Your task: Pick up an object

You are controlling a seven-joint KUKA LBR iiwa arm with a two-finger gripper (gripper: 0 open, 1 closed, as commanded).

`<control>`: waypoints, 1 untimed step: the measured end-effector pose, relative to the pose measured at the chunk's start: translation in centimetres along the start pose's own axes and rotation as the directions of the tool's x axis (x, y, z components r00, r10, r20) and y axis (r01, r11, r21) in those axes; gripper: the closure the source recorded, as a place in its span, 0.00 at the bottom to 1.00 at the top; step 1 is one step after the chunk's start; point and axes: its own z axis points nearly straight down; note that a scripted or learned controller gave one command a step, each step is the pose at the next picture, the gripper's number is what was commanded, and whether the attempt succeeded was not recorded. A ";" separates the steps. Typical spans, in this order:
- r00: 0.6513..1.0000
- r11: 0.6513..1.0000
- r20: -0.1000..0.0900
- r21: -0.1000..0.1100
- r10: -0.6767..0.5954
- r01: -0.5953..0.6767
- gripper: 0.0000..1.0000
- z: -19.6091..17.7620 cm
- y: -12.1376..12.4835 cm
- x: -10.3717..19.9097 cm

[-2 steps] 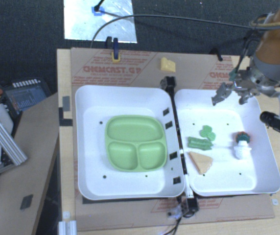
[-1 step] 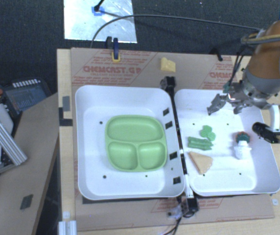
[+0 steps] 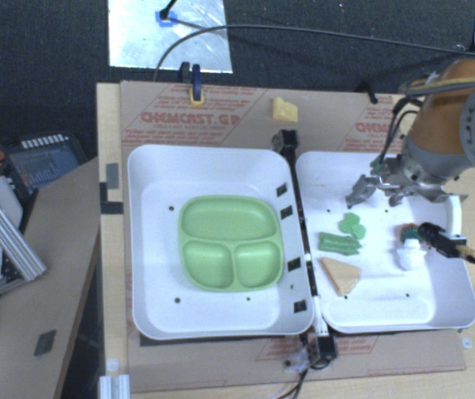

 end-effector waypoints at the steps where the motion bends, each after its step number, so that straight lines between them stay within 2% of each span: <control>1: 1.000 1.000 -0.001 0.001 0.000 0.000 0.00 5.0 0.0 0.1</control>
